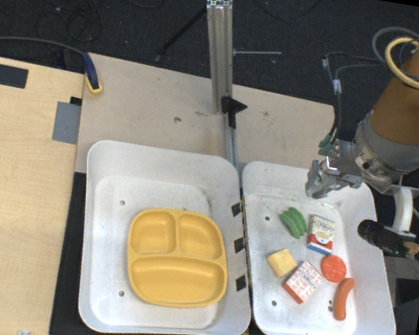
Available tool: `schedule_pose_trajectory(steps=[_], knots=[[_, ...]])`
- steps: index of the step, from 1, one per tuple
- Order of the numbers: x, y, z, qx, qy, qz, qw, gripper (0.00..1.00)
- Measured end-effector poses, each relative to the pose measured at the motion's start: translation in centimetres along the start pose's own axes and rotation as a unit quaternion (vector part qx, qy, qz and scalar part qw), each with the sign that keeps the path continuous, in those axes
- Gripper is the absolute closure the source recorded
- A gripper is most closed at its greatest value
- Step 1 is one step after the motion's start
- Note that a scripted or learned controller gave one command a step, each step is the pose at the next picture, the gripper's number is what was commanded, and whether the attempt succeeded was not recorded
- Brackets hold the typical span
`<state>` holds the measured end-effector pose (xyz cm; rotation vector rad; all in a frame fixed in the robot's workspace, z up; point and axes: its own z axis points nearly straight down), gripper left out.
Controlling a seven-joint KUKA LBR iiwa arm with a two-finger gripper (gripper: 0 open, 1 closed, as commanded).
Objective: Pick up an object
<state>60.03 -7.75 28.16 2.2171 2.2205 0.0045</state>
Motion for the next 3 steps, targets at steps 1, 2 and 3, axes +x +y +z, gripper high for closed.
schedule_pose_trajectory(steps=[1,2,3], knots=[[4.5,-1.4,2.0,0.005,0.001,-0.001,1.0,1.0],[9.3,-3.1,3.9,0.005,0.001,-0.001,1.0,1.0],[15.0,-5.2,4.4,0.005,0.001,-0.002,1.0,1.0]])
